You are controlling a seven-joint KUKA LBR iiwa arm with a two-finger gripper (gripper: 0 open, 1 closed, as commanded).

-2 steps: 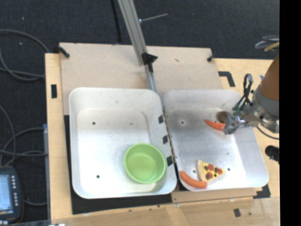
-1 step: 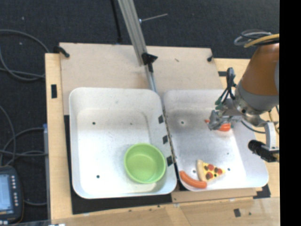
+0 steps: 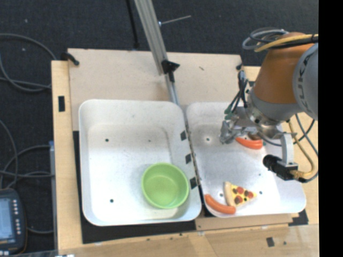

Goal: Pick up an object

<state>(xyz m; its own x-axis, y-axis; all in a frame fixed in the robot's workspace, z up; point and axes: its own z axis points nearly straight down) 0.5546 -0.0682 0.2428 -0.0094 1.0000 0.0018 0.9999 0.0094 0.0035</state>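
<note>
1. The pincer [image 3: 231, 133] hangs low in the right bin [image 3: 209, 119], near its back wall; whether it is released or clenched, I cannot tell.
2. An orange sausage-like piece [image 3: 250, 142] lies just beside the pincer, partly under the wrist, and is probably the target.
3. A pizza slice [image 3: 237, 193] and another orange sausage [image 3: 219, 204] rest at the front rim of the right bin, well apart from the pincer.
4. A green bowl [image 3: 165, 184] sits upright in the left bin [image 3: 107, 122], near its front right corner.
5. The bins rest on a pale counter [image 3: 118, 74] over dark carpet [image 3: 59, 15], where cables trail. A metal pole [image 3: 153, 31] slants over the back.
</note>
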